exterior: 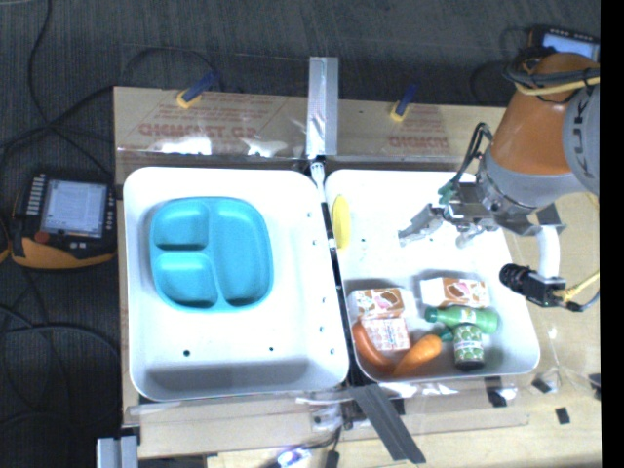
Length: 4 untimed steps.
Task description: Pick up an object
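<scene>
**Gripper over right bin, nothing between its fingers**

Far left, off the bench: a handheld pendant point(68, 213) with a lit screen, lettering too small to read. In the left bin point(146, 359), a blue divided plate point(210, 252) with three compartments, lying flat toward the back. Along the right bin's point(390, 198) left wall, a small yellow object point(340, 219), narrow and upright in the view, kind hard to tell. Crowded at the near end of that bin: two small cartons point(378, 302) and point(453, 292) with brown-and-white print, a third red-and-white packet point(387, 334) below the first, an orange carrot-like piece point(419, 354) partly tucked under it, a reddish curved piece point(366, 347) at the corner, and two green bottles point(466, 318) and point(469, 347), one lying crosswise, one pointing toward the rim. Above the bin's open middle, the gripper point(429, 224), fingers spread apart and gripping nothing, well clear of the cluster. Arm cut off at the right edge, wrist half hidden by cables
</scene>
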{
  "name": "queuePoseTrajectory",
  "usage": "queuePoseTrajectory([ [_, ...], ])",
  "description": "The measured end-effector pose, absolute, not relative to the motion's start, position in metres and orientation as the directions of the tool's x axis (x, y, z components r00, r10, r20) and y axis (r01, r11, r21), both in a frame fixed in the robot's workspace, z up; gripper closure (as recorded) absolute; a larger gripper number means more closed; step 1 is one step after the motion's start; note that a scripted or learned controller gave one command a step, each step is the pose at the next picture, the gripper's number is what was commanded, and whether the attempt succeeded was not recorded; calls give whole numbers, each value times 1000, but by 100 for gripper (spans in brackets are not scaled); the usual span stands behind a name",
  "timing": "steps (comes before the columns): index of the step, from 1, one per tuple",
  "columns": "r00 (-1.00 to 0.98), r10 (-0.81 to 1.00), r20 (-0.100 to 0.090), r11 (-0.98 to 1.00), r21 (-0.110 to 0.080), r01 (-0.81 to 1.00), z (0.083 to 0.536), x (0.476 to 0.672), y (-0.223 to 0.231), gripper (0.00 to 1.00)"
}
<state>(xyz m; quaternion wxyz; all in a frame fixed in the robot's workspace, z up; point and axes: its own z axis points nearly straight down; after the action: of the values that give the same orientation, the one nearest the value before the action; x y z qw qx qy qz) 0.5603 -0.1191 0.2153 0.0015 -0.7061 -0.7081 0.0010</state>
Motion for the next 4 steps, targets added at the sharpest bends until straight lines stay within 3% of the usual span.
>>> queuePoseTrajectory([
  [1,124,992,-3,-124,-2,992,245,662,-139,0],
  [2,123,992,-9,-123,-3,992,255,663,-140,100],
  [3,330,944,-3,-330,-3,944,285,631,-101,100],
  [4,419,908,-2,-419,-3,908,317,593,-56,100],
])
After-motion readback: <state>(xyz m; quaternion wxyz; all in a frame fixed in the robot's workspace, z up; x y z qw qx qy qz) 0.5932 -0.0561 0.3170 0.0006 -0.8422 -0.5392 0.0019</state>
